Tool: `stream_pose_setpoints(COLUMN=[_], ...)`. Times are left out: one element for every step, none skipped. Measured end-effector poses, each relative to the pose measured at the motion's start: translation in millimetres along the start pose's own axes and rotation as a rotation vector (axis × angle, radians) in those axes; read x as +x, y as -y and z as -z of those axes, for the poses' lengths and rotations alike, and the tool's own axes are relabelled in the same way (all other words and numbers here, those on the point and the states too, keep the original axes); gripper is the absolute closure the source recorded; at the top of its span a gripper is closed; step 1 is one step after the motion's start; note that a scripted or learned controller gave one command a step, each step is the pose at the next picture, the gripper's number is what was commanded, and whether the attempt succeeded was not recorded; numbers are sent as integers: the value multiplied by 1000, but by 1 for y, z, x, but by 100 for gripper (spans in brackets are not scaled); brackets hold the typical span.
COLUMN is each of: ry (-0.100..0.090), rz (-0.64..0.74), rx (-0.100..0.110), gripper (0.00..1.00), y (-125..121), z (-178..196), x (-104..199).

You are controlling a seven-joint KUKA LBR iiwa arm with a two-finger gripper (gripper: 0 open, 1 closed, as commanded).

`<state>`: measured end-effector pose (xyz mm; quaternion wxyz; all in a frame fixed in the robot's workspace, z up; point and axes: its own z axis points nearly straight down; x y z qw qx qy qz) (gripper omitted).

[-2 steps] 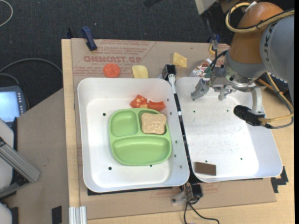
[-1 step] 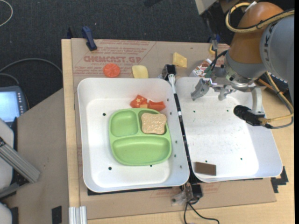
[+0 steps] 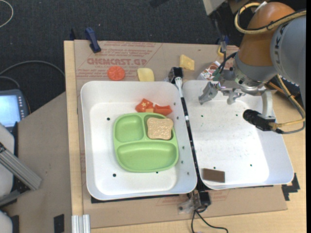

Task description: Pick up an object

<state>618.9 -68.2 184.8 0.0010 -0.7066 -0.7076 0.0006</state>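
My gripper [image 3: 218,95] hovers over the far left part of the right bin [image 3: 272,164], its two grey fingers spread apart with nothing between them, so it is open. A small brown block [image 3: 213,175] lies at the near edge of the right bin, well away from the gripper. In the left bin [image 3: 97,169] sits a green divided plate [image 3: 145,157] with a slice of toast [image 3: 160,128] in its upper right compartment. A red-orange toy food piece [image 3: 153,107] lies just behind the plate.
On the cardboard behind the bins lie a red disc [image 3: 116,73], a pale yellow piece [image 3: 145,74], a yellow wedge [image 3: 187,62] and a small printed packet [image 3: 210,72]. A blue clamp [image 3: 92,39] grips the board's far edge.
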Motion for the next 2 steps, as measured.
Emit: stream_pose_setpoints(ry=[0, 0], rz=[0, 0], rx=[0, 0], gripper=[0, 0], y=[0, 0], z=[0, 0], x=[0, 0])
